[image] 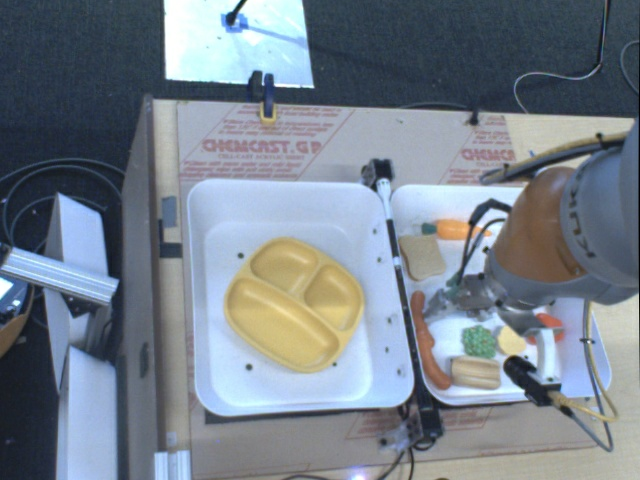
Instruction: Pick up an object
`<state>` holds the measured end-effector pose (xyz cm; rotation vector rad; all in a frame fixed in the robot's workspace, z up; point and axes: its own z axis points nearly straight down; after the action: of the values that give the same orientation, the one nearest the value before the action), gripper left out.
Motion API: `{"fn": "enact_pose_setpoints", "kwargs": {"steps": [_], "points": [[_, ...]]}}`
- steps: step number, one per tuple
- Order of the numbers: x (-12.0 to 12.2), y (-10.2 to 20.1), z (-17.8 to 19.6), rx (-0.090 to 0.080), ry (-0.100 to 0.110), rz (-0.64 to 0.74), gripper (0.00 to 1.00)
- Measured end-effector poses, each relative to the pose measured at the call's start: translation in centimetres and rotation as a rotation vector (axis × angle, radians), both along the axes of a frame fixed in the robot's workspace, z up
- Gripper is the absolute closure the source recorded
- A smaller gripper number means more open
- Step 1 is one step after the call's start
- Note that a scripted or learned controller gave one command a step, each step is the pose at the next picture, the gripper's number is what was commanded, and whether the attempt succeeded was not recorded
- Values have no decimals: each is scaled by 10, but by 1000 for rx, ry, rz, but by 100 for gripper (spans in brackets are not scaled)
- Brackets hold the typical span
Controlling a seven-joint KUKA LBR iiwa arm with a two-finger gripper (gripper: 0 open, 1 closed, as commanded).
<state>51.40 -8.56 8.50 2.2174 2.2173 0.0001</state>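
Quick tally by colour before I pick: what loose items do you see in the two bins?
Yellow: 2, divided tray, small piece
Orange: 2, carrot, piece by the arm
Red-orange: 2, sausages
Tan: 2, bread slice, roll
Green: 1, broccoli
Total: 9 visible; the arm may hide more.

A robotics lab is indicated: a bench (300, 138) covered with printed protective film is set on dark carpet (70, 58), cables (40, 193) are coiled at left, and an aluminium profile (60, 276) is seen beside them.
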Motion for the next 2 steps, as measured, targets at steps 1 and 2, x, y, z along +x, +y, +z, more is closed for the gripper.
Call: {"fn": "enact_pose_setpoints", "kwargs": {"steps": [1,2], "points": [[74,-48,0,2,1,3,0],[104,-6,17,4,1,5,0]]}}
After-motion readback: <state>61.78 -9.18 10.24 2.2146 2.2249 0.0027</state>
